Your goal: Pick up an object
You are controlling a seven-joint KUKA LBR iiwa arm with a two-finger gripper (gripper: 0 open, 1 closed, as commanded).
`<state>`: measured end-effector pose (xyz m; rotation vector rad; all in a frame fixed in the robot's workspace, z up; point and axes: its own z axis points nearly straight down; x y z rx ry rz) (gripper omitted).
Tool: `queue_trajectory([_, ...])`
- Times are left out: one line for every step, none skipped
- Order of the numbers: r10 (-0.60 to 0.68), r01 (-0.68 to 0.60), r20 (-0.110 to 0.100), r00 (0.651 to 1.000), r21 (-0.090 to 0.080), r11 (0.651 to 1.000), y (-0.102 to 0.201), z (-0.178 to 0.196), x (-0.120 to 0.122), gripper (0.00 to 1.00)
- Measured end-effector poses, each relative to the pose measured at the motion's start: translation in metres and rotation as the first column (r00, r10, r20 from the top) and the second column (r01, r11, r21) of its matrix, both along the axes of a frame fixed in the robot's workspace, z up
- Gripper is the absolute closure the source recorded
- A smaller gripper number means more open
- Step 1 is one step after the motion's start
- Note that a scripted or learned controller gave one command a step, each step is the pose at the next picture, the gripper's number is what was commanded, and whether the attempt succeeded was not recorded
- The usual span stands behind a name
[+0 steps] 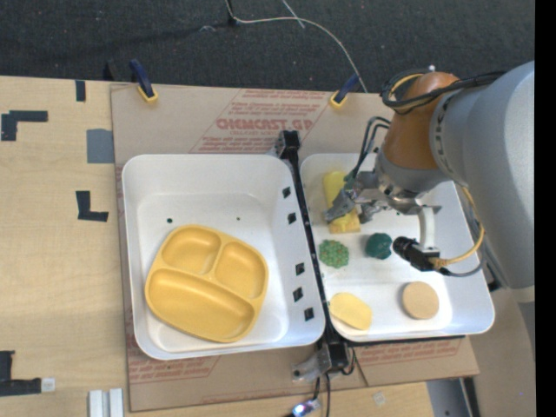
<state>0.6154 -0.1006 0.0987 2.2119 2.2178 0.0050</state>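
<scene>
Item 1, yellow block (339, 200): a yellow piece in the upper-left part of the right bin (473, 320), close to the divider between the bins. It reads as two yellow patches, one above the gripper tip and one just below it (whether these are one object or two cannot be told). The gripper (340, 208) sits directly over it, its dark tip low and overlapping the yellow; whether the pincer is apart, together or clamped on the block cannot be told from this angle.

Item 2, green broccoli-like piece (334, 253): just below the yellow block, on the bin floor, apart from the gripper.

Item 3, dark teal piece (378, 246): right of the green one, near a black fitting on the arm's cabling.

Item 4, pale yellow oval piece (351, 310): near the front-left corner of the right bin.

Item 5, tan round disc (420, 301): front of the right bin, right of the oval piece, well apart from it.

Item 6, left bin (208, 176): holds a yellow divided tray (207, 281) with three compartments, lying flat toward the front-left.

Item 7, arm (486, 155): grey, orange band above the wrist, reaching in from the right across the right bin.
</scene>
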Motion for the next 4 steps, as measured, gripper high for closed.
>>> queue_trajectory([-0.001, 0.001, -0.008, 1.000, 0.004, 1.000, -0.002, 0.044, 0.008, 1.00])
queue_trajectory([-0.001, 0.001, -0.008, 1.000, 0.004, 1.000, -0.011, 0.092, 0.007, 1.00])
queue_trajectory([0.000, 0.000, -0.005, 1.000, 0.003, 1.000, -0.009, 0.154, 0.008, 1.00])
queue_trajectory([0.003, -0.003, -0.013, 1.000, 0.006, 1.000, 0.043, 0.156, -0.014, 1.00])
